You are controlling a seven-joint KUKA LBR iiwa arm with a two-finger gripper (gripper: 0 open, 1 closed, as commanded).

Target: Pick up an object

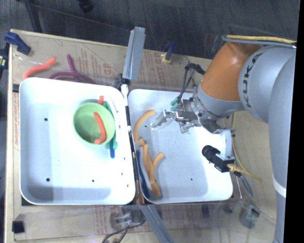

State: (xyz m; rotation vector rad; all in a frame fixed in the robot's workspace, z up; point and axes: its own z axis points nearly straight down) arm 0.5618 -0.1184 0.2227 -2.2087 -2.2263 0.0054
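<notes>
Although the gripper (165, 118) hung released over the right bin (217, 188), nothing lay between its fingers; the nearest orange strip (141, 122) curved just beside it toward the tabletop's left edge.

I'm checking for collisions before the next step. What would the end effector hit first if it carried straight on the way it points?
Probably the curved orange piece just ahead of the end effector in the right bin, though height is unclear.
</notes>
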